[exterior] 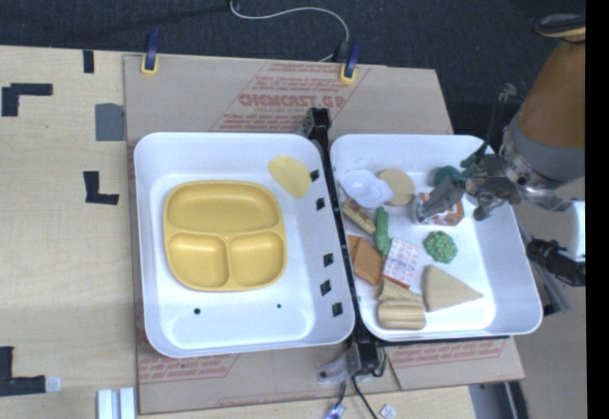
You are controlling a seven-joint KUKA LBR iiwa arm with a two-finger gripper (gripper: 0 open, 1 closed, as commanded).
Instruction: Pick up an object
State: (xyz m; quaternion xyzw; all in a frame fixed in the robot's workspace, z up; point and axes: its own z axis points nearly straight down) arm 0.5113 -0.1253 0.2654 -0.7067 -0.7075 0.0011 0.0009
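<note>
Right bin crowded; fingers mid-bin.

A cardboard sheet under both bins is held by two clamps.

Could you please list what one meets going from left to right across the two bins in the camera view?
Yellow divided tray → yellow lemon-shaped piece → green pod → green broccoli → gripper at the right bin's far side.

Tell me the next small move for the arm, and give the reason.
Probably a short descent: the end effector hangs over the right bin, just above the green broccoli piece and beside the round tan piece, with nothing visibly between its fingers.
</note>
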